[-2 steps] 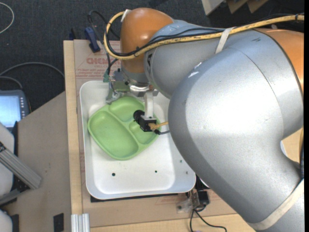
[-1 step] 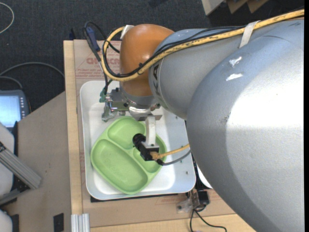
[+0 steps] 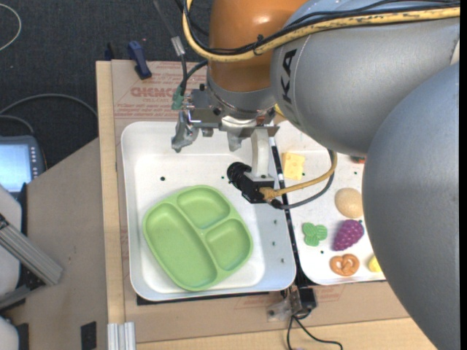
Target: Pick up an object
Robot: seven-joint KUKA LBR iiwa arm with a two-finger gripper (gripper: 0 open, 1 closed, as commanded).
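A: Well, starting nearest us, at the lower centre of the frame we have the green divided plate point(image 3: 197, 237) lying flat in the left bin point(image 3: 139, 195), with its long axis running from lower left to upper right.

B: And to its right, in the right bin point(image 3: 315, 262), we see the small toys: the green piece point(image 3: 314, 233), the purple grapes point(image 3: 349, 233), the pretzel point(image 3: 344, 265), the tan ball point(image 3: 349, 202) and, further up, the yellow cheese point(image 3: 293, 165).

A: Further back, the claw point(image 3: 211, 138) hangs over the upper part of the left bin. Its two fingers stand apart, and we see nothing between them.

B: So which way does the pick lie?

A: We judge the plate the closest candidate: it sits below the claw in the frame, towards lower left, well apart from the fingertips. The cheese lies off to the right, across the rim between the bins.

B: Then we would expect a move down the frame, with the fingers set across the plate's rim rather than along its length.
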